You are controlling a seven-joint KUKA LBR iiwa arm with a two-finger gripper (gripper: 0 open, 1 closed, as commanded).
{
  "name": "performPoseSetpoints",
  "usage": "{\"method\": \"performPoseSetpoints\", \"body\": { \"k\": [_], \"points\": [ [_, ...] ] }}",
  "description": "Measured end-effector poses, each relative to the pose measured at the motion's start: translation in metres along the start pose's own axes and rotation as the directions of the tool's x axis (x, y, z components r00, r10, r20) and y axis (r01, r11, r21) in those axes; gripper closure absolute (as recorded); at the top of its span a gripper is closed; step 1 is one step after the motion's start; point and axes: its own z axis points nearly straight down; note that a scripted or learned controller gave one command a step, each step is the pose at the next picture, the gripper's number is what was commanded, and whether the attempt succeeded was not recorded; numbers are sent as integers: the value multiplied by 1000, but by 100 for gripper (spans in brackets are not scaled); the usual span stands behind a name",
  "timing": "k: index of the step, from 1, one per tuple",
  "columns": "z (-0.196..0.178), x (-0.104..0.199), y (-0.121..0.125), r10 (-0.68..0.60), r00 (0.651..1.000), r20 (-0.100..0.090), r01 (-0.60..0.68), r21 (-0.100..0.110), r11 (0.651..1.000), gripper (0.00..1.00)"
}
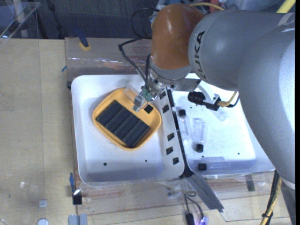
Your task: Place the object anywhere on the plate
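Apparently the gripper [142, 99] hangs over the yellow square plate with its dark ribbed inset [125, 120], positioned for release there (its grasp cannot be told); a small black object [148, 109] lies on the plate's rim.

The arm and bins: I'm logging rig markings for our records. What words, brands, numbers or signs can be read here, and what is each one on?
"KUKA", only partly seen, in dark letters running down the grey arm beside its orange band.
The plate and its dark ribbed object carry no text.
The left bin and right bin bear only small black marks, no letters I can read.
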Motion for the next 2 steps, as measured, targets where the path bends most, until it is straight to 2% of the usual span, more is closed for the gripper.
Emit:
{"method": "performPoseSetpoints", "body": {
  "k": [1,2],
  "points": [
    [14,8,-25,-150,989,-1,150,0,989,100],
    [13,8,-25,-150,989,0,150,-1,989,0]
  ]
}}
